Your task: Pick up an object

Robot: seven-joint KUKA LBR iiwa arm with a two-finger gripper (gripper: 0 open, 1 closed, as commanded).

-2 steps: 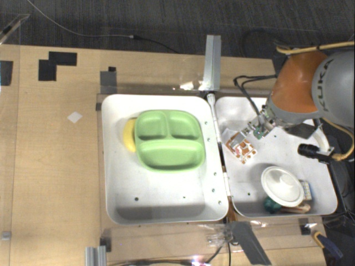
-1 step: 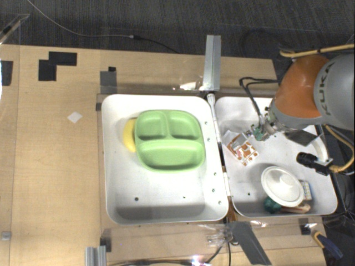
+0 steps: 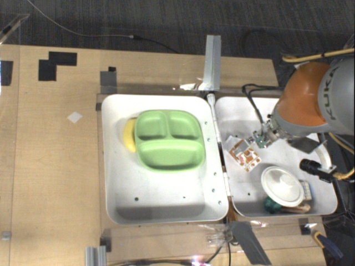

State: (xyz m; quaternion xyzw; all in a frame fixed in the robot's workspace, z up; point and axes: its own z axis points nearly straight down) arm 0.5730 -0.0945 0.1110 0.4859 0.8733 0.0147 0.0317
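My gripper (image 3: 259, 139) hangs low over the right bin (image 3: 238, 115), in its upper middle, below the arm's orange band. Just left of and below the gripper lies a small orange-and-white patterned object (image 3: 244, 153) on the bin floor; whether the two touch I cannot tell. A white round bowl (image 3: 282, 185) sits upside down near the bin's front right. A teal object (image 3: 271, 205) and a wooden piece (image 3: 297, 208) lie at its front edge, partly hidden by the bowl.
The left bin (image 3: 161, 201) holds a green divided plate (image 3: 168, 139) with a yellow object (image 3: 128, 136) poking out from under its left side. A metal post (image 3: 212, 65) stands behind the divider between the bins. Cables hang at the far right.
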